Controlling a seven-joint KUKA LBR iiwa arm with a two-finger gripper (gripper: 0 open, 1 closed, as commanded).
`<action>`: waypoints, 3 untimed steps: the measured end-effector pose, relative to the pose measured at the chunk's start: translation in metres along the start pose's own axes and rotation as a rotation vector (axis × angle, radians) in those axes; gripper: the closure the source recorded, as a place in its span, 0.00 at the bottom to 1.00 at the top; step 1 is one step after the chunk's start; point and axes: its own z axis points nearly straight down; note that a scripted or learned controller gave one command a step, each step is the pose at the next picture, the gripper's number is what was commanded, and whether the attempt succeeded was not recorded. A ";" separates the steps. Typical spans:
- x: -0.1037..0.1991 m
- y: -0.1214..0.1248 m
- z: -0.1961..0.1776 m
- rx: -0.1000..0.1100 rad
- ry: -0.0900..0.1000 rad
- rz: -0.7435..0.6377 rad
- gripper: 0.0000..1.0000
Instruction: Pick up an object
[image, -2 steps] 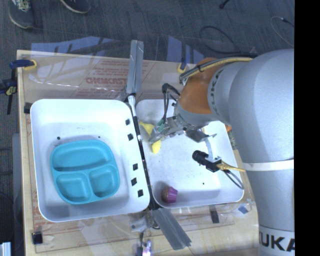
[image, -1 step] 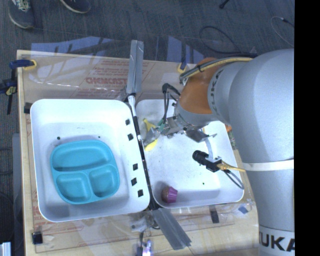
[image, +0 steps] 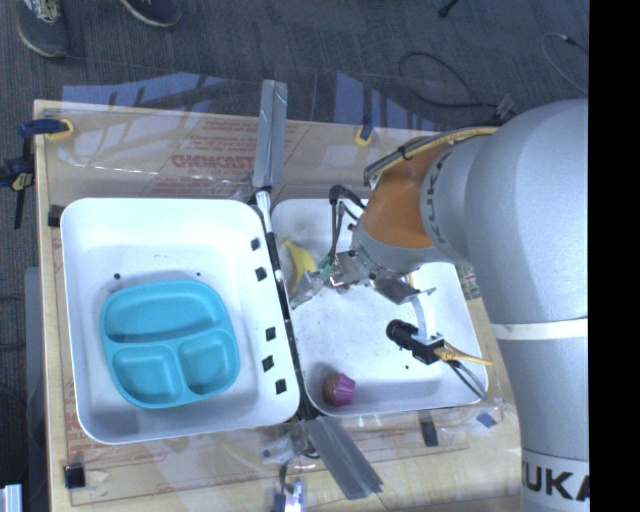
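The arm (image: 530, 220) is a thick, smooth grey cylinder with a pale seam (image: 540, 328) ringing it toward four o'clock; black KUKA lettering (image: 555, 485) sits at five o'clock, and an orange band (image: 400, 205) wraps its narrower end toward nine o'clock

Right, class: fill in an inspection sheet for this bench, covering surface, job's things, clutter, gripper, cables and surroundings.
Surface: bench with left bin and right bin, both white.
Job's things: yellow object and purple object in the right bin.
Clutter: blue sectioned tray in the left bin.
Gripper: gripper beside the yellow object; hold cannot be told.
Cables: black cable on the carpet beyond the bench.
Surroundings: shoe on the carpet; blue clamp at the bench edge.
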 end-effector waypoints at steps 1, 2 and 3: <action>-0.019 0.065 0.000 0.000 0.003 0.130 0.00; -0.017 0.066 -0.010 0.002 0.004 0.122 1.00; -0.016 0.066 -0.010 0.002 0.004 0.121 0.00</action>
